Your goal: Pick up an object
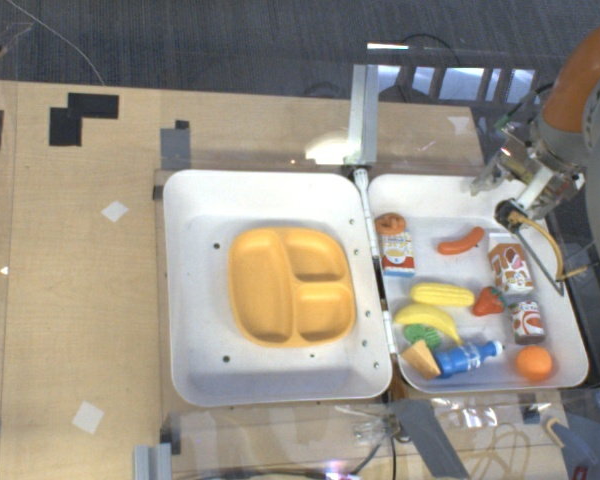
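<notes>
Toy sausage (461, 241), red and curved, is the object lying nearest the gripper (483, 181). It rests at about 11 o'clock from the middle of the right bin (577, 313), with bare white floor around it.

The other candidates share that bin:
- a small carton (394, 243) at 10 o'clock, against the wall next to the left bin (195, 298)
- a corn cob (442, 294) and a banana (427, 317) near 7 o'clock
- a blue bottle (468, 356) at 6 o'clock
- an orange (534, 363) in the 5 o'clock corner
- a strawberry (488, 302) with two red-and-white cans (510, 268) beside it, toward 3 and 4 o'clock

The left bin holds a yellow divided tray (290, 285).

The gripper hangs over the 12 o'clock rim of the right bin, apart from every object, and nothing is seen in its grasp. Whether it is released or clenched cannot be told from this slant.

As far as the view shows, the pick is not yet begun. Every object sits on the bin floor. What is left is the whole job of choosing one, moving toward 6 o'clock to stand above it, descending, closing and lifting. The sausage looks like the easier choice, being close and free-standing, while the items near 7 o'clock crowd one another.
</notes>
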`<state>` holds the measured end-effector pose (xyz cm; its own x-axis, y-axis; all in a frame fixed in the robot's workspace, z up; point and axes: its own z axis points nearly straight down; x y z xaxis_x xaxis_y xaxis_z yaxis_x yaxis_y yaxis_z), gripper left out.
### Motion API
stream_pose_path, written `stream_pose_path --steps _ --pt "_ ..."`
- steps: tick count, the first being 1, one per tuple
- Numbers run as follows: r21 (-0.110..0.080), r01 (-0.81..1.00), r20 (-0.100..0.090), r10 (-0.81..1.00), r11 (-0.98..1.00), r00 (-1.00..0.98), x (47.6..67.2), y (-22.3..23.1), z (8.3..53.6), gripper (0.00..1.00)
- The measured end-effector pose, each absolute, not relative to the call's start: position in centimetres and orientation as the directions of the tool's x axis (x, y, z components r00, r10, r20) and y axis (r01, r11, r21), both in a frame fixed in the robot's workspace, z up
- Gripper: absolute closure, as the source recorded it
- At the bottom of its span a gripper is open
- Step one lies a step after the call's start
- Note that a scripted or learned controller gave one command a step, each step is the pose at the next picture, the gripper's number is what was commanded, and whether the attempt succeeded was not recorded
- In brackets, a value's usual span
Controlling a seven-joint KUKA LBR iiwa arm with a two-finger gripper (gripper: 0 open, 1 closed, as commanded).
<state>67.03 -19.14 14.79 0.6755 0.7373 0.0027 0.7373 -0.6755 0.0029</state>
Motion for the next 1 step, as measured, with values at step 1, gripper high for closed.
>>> stream_pose_path --steps 1 --pt "0.002 0.331 0.004 0.331 -0.944 0.944 66.53 -19.76 16.64 0.0"
